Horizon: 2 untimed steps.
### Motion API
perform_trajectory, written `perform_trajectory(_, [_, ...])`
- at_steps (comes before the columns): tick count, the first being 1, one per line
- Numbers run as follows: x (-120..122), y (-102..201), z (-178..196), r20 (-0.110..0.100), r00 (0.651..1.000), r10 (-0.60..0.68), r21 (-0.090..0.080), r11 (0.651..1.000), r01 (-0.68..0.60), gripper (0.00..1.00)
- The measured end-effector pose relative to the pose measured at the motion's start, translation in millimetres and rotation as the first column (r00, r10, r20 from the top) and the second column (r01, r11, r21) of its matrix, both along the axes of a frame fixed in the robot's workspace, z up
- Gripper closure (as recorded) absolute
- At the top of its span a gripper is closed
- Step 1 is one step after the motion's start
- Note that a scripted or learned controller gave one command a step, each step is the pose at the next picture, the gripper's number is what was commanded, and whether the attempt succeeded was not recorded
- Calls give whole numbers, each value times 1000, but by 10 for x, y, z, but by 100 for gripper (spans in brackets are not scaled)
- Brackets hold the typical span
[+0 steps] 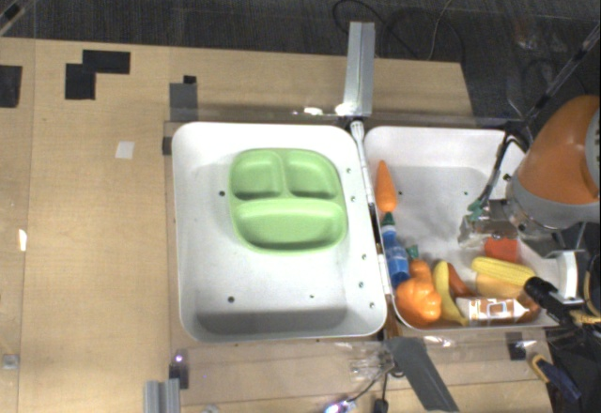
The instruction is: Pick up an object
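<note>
The things to pick from lie crowded in the near end of the right bin. Closest to the gripper is a small red-orange piece, which sits just below it and looks to be touching or nearly touching its underside; whether it is between the fingers cannot be told from this angle. Just nearer the camera from that piece lies a yellow corn cob, stretched across the bin, and below the cob a brown packet with a white label rests against the near wall.

To the left of these, a yellow banana curves along the bin floor, with a round orange fruit beside it in the near left corner. A blue bottle lies along the left wall just above the orange fruit, and farther up the same wall lies a carrot, well apart from the gripper.

The gripper hangs low over the right-hand part of the bin, above the cluster rather than the bare far half. Its metal body is visible, but the tips are too small and blurred to say whether they stand apart or together. The arm's orange band rises behind it at the right.

The left bin holds a green divided plate, lying flat near the bin's middle with two small compartments on the far side and one long one on the near side.
</note>
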<state>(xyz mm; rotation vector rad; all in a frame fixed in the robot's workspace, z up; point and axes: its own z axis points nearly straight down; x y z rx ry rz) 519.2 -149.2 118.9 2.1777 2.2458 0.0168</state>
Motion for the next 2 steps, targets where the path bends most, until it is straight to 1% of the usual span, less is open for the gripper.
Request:
perform_trajectory(1, [171,555,72,-14,991,-130,2,991,130,100])
perform_trajectory(2, [170,554,71,-14,991,-130,2,991,130,0])
